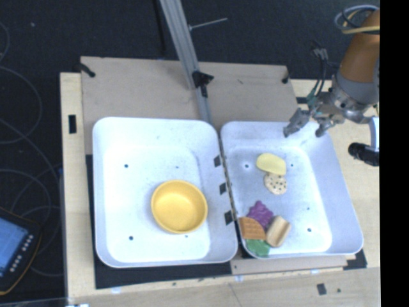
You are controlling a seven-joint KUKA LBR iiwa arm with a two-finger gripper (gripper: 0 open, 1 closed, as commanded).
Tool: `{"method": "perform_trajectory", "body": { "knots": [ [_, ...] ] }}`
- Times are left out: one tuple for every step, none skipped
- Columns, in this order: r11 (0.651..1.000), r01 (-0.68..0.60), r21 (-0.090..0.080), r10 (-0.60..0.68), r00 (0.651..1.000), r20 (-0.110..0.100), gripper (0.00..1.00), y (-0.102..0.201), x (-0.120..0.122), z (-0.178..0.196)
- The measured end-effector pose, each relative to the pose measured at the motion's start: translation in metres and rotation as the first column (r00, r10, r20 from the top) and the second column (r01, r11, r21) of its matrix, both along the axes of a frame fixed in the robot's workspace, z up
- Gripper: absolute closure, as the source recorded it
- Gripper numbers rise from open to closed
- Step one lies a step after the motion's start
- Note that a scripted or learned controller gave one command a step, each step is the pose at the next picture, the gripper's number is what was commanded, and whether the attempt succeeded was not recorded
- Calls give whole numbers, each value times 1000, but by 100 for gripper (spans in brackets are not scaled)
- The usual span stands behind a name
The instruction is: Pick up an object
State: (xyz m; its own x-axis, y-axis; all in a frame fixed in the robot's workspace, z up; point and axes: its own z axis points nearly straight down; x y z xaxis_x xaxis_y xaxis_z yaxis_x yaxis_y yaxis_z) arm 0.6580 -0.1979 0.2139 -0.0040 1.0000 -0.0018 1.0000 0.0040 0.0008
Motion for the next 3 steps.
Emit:
{"method": "perform_trajectory", "body": {
  "knots": [
    [1000,0,-2,0,1000,-1,0,-1,0,0],
    [1000,3,-1,-3,1000,-4,0,-11,4,-55],
    [1000,3,-1,-3,1000,-4,0,-12,3,-107]
  ]
}}
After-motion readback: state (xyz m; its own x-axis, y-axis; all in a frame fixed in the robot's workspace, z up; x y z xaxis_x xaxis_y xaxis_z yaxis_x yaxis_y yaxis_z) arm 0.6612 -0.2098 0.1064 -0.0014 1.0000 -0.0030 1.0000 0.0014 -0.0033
